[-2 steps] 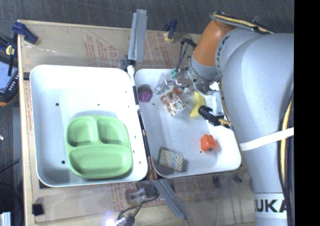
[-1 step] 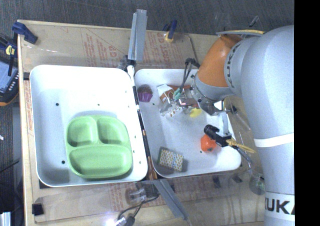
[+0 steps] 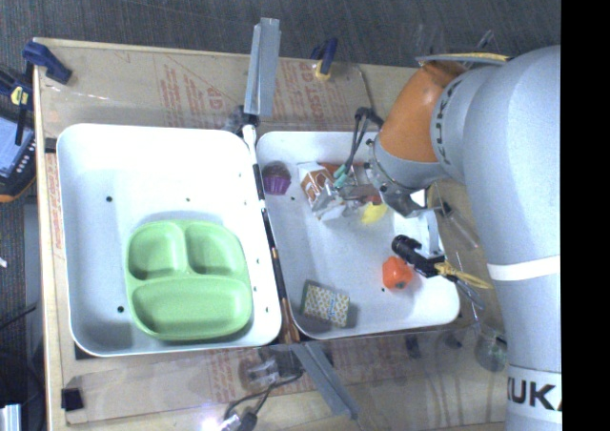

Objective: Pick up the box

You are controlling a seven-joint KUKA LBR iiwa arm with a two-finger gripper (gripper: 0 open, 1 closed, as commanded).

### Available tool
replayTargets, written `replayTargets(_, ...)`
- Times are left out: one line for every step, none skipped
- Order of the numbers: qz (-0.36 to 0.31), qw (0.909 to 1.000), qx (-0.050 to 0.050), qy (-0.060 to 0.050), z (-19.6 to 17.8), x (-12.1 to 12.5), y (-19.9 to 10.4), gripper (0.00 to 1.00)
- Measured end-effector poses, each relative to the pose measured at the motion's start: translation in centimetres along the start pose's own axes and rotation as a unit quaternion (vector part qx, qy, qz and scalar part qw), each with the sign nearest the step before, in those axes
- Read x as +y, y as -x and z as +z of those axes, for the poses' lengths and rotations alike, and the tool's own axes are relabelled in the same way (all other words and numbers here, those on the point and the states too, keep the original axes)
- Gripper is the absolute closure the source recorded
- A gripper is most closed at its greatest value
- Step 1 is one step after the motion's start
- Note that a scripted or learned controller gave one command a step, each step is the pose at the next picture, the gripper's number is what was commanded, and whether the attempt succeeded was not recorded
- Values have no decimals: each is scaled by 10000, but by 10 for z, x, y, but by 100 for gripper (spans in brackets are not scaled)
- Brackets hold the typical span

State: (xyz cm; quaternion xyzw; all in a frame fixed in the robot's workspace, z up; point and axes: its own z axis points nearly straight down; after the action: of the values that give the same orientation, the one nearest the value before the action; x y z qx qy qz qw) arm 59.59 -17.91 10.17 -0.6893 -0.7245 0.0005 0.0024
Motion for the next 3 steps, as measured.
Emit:
replayTargets(453, 9989, -20, -80, 9, 47, -40, 100)
replayTargets(-93, 10000, -12, 20, -107, 66, -103, 100)
replayTargets(-184, 9998, -13, -7, -89, 1, -143, 100)
